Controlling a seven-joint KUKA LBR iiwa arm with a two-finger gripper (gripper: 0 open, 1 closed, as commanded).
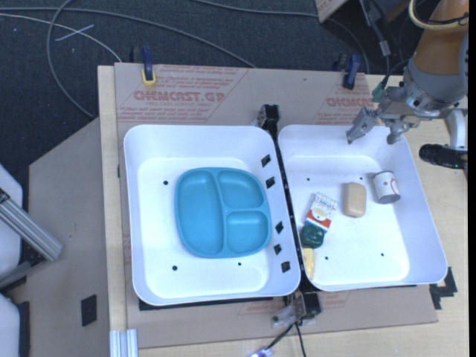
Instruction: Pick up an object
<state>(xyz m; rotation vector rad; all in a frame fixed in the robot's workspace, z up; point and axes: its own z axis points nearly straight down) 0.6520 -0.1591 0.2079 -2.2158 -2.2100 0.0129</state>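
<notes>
end effector [378,130] spread wide over the right bin's [424,233] far rim, holding nothing, lots of bare white floor below, small white can [385,187] beside tan soap-like block [354,199]

Both white bins [141,199] appear to be smooth plastic with a slight sheen. The blue divided plate [222,212], left of centre frame, looks matt plastic. The bench board [223,88] beneath reads as brown cardboard or fibreboard, matt, with red print. The gripper [378,131], upper right, shows dull grey metal. The small can [385,187] has a printed label; the tan block [354,199] looks matt. Floor [44,65] at upper left: dark, rough carpet.
</notes>
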